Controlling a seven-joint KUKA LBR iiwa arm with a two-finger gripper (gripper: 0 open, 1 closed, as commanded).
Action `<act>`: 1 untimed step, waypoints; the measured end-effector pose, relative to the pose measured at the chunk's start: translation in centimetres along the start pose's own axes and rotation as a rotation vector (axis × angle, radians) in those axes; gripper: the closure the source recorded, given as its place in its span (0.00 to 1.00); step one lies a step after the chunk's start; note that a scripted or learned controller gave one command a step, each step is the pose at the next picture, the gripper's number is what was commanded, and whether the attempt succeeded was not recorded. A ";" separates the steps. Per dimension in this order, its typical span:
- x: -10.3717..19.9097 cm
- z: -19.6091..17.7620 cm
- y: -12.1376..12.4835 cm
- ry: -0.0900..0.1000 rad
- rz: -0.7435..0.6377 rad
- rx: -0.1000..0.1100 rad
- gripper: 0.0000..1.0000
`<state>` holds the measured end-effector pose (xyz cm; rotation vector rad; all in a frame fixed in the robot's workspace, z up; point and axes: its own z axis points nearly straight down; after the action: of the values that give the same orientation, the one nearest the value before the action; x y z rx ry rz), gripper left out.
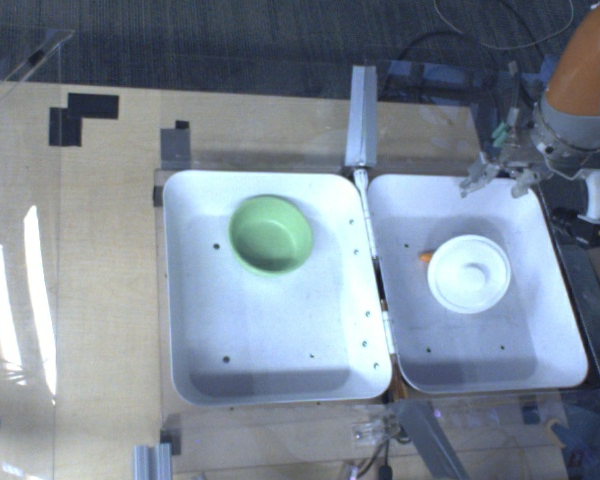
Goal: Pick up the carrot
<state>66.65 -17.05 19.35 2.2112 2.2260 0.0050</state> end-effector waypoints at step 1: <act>5.8 5.1 -4.0 0.000 0.003 0.000 0.00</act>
<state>62.63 -11.24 14.18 2.2148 2.2226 0.0057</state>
